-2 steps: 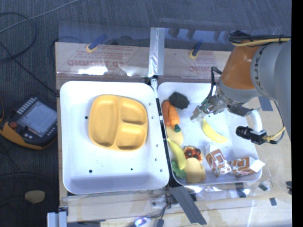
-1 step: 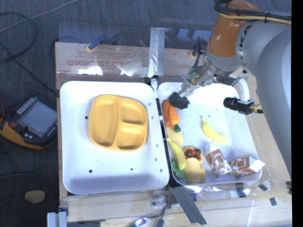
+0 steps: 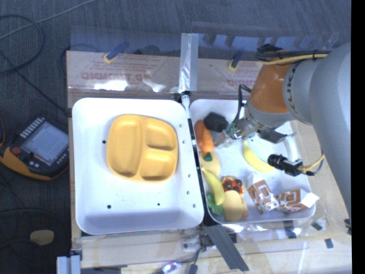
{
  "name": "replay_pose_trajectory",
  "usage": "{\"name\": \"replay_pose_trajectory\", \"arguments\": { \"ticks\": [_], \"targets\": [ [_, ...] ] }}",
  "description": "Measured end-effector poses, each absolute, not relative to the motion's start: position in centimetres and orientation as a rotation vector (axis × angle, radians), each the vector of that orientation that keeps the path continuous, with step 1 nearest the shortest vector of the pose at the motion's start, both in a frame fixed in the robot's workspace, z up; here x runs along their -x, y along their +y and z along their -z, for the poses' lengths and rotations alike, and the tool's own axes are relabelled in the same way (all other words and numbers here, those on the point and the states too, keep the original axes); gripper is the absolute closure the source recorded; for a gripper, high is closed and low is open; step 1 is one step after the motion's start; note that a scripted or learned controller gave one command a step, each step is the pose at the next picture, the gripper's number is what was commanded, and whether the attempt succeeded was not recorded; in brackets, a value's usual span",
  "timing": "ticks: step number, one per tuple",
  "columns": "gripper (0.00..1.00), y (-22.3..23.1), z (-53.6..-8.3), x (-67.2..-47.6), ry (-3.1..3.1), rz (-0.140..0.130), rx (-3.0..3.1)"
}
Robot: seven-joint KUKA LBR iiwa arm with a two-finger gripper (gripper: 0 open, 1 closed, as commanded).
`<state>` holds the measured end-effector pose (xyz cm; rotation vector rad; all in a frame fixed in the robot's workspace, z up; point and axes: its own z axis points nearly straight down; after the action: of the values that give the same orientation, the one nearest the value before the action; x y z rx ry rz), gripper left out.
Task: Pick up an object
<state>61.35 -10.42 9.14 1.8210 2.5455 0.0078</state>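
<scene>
Arm [image 3: 308, 90]: grey body with an orange band, entering from the right of the frame and bending down over the upper part of the right bin
Gripper [image 3: 232, 131]: low over the right bin's upper middle, just right of the black object; whether it is apart or together cannot be told, and nothing is seen between its tips
Left bin [image 3: 85, 210]: white, shallow, centre-left of the frame — holds a yellow divided tray [image 3: 141, 147] lying flat in its upper half
Right bin [image 3: 311, 207]: white, beside the left bin, crowded with small objects
Black object [image 3: 215, 121]: upper left of the right bin, just beside the carrot
Carrot [image 3: 204, 138]: orange, lying along the bin's left wall
Banana [image 3: 256, 160]: yellow, mid-bin, below and right of the gripper, apart from it
Lower-left cluster: a pale yellow piece [image 3: 210, 164], a yellow-green piece [image 3: 213, 188], a red-and-dark item [image 3: 232, 184] and a cream lump [image 3: 235, 205], packed close together
Packets [image 3: 276, 197]: two brown-and-white wrappers, lower right of the bin
Handheld pendant [image 3: 40, 147]: left edge of the frame — on the dark floor, well apart from the bins
</scene>
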Motion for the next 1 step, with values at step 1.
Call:
{"name": "replay_pose_trajectory", "arguments": {
  "ticks": [1],
  "targets": [
    [0.00, -10.80, -9.07, -61.35, 2.537, -0.003, -1.822]
  ]
}}
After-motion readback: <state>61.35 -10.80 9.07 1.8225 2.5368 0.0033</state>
